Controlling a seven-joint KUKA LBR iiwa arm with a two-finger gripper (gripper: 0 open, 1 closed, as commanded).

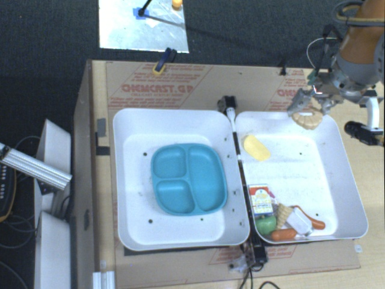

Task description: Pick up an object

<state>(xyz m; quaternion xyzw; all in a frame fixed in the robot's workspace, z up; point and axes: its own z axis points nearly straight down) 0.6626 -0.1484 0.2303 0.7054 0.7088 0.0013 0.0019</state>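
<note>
The arm's gripper (310,106) hangs over the far rim of the right bin (346,161), its fingers pinching a tan, ridged pastry-like object (307,120) above the far corner. A yellow block (256,147) lies apart; the left bin (129,161) holds a blue divided tray (188,178).

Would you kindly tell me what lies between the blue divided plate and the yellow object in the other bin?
In the camera view, only the bins' adjoining white rims separate the blue plate from the yellow object.
</note>
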